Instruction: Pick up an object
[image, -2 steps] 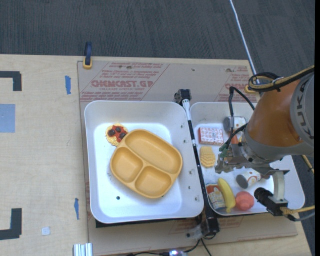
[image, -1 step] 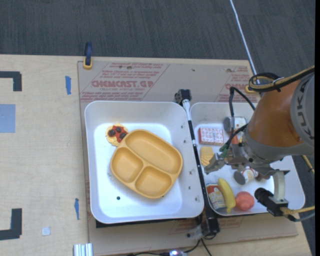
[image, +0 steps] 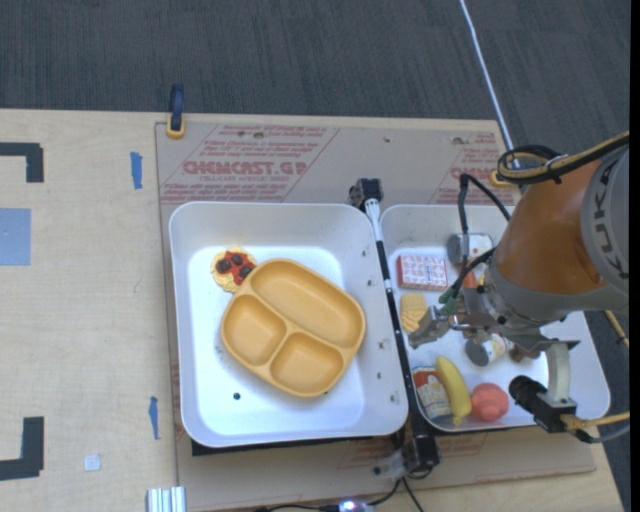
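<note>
Low in the right bin, the claw hangs over toys near a banana; whether it's open can't be told.

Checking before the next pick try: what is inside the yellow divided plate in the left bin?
The yellow divided plate shows bare compartments, all three. A small pastry with dark berries lies beside its upper left rim, on the left bin floor. Whatever lies under the plate is covered.
</note>
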